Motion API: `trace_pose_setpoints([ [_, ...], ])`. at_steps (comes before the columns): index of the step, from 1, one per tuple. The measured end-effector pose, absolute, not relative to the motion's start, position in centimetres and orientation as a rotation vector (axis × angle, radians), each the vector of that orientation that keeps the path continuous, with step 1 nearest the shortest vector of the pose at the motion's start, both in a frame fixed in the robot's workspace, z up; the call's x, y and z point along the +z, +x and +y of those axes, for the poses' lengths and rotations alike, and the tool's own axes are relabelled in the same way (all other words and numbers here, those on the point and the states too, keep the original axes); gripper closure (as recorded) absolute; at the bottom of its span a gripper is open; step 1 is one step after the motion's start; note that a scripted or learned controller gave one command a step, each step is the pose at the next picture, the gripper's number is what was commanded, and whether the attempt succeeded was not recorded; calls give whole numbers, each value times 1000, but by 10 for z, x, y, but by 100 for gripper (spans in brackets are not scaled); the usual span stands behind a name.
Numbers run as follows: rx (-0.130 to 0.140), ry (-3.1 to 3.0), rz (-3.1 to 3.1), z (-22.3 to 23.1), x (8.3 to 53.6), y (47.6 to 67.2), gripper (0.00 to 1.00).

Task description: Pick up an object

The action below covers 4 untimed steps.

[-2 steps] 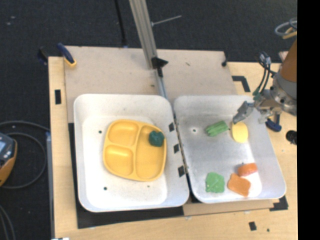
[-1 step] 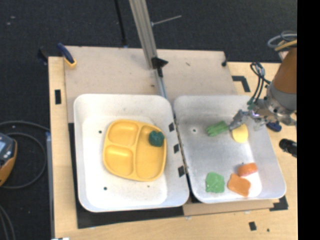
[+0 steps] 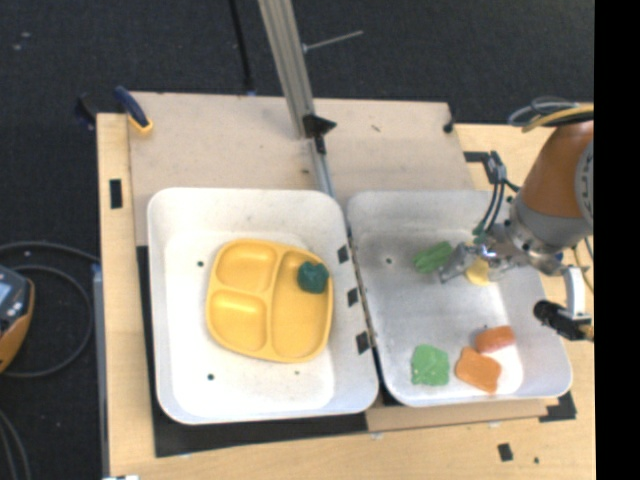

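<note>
Green and leaf-shaped, the small piece (image 3: 433, 258) at the upper middle of the right bin (image 3: 400, 313) is the likeliest target. In the camera view the gripper (image 3: 468, 266) sits low over that bin, just to the right of the piece, and the grey arm with its orange band (image 3: 555, 183) comes in from the right edge of the frame. The tool is small and dark against the white floor, so I cannot tell whether it is released or clenched, and nothing can be seen held in it. A pale yellow bit (image 3: 481, 275) lies right under or beside the tip; I cannot make out whether the two touch.

To do this step well, the arm should first decide between the green piece and the yellow bit, because a closure halfway between them would probably catch neither. It should centre over the chosen one, come down until it is almost on the bin floor, close, and then lift straight up.

Lower right in the same bin lie a lighter green lump (image 3: 430, 365) and two orange pieces (image 3: 478, 370), well apart from the tool. The left bin (image 3: 175, 368) holds a yellow divided plate (image 3: 262, 303) with a dark green object (image 3: 313, 277) on its upper right corner. Both bins rest on the pale worktop (image 3: 220, 138).
</note>
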<state>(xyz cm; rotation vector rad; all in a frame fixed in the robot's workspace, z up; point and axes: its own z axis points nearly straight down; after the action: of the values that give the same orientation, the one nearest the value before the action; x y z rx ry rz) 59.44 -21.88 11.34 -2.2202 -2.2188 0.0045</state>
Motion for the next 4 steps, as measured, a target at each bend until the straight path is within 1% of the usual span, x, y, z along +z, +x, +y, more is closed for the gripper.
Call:
trace_pose_setpoints([
  [1, -2, -2227, -2224, -221, 129, 597, 100],
  [2, -4, -2225, -2228, -217, 188, 591, 100],
  [3, -3, -2223, -2228, -219, 213, 592, 100],
  [4, -5, -2216, -2232, -175, 222, 600, 100],
])
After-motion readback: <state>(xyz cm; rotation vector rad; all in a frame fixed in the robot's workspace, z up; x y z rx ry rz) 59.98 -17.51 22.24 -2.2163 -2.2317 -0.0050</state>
